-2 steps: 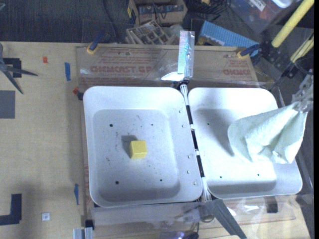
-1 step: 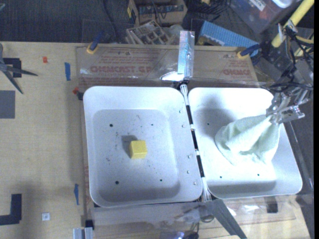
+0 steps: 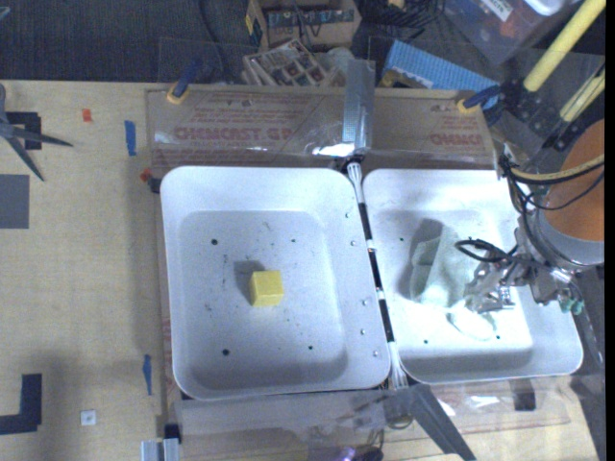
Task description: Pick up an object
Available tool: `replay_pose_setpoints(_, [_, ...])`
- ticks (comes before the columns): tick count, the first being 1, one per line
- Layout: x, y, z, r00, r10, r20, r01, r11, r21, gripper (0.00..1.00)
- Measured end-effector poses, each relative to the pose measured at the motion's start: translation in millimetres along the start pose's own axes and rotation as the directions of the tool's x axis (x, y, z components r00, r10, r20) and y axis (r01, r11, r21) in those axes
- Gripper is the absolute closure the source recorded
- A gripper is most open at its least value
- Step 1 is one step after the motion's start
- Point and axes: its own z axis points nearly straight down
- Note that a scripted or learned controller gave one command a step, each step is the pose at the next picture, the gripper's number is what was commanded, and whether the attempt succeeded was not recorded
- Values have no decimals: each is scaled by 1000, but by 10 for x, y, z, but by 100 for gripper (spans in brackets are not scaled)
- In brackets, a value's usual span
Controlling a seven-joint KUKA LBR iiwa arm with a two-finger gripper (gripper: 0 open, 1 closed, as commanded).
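A yellow cube (image 3: 267,287) lies near the middle of the left bin (image 3: 192,209). In the right bin (image 3: 404,195) a grey oblong object (image 3: 423,255) rests left of centre, and a pale, translucent object (image 3: 469,323) lies near the front. My gripper (image 3: 490,294) hangs low over the right half of the right bin. It is just above and right of the pale object and right of the grey one. Nothing shows as held.
The arm (image 3: 572,214) with its cables enters from the right over the right bin's far edge. A metal divider (image 3: 370,267) separates the two bins. Clear panels (image 3: 259,133) stand behind the bins, with clutter beyond them.
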Motion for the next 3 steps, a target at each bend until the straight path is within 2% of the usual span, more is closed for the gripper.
replay_pose_setpoints(1, [-325, -161, -122, 999, 36, 6, -36, 999, 1, 100])
replay_pose_setpoints(3, [-374, -132, -350, 999, 31, 24, -31, 1000, 5, 100])
